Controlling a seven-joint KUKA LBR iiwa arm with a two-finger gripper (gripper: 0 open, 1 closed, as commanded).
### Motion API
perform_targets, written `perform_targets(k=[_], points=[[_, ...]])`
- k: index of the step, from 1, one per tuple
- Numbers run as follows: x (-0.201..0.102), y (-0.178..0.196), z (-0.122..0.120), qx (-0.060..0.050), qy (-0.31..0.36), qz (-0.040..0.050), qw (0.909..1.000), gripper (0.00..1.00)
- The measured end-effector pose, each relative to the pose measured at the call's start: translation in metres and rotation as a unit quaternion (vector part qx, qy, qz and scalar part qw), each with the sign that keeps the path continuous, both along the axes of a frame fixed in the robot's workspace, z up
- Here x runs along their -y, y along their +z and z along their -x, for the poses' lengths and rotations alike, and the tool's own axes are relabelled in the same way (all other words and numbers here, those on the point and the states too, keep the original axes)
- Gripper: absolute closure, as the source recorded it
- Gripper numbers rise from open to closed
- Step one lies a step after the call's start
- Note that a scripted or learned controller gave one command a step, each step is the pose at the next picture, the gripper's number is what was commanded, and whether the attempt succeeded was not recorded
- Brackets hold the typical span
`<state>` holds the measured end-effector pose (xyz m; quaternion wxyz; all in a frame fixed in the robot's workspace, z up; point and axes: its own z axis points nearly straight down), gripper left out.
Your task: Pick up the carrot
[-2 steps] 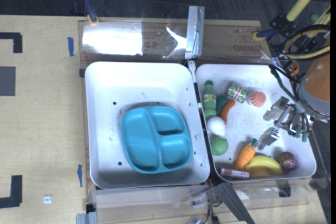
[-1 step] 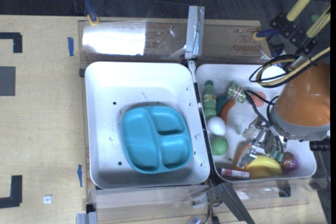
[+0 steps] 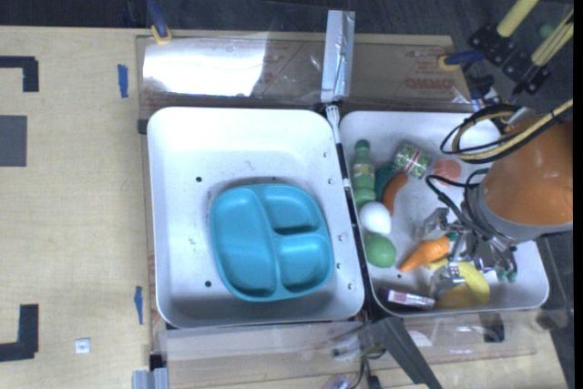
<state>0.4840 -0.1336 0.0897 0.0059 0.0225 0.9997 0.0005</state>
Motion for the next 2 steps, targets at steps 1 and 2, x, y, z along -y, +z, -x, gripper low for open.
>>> perform_targets(k=[1,2], points=[[0.000,0.010,-0.002,0.004,-0.001,0.0002,1.0000,1.00],[0.015,0.011,0.003,-0.003,0.178,0.0014,0.9839,1.00]])
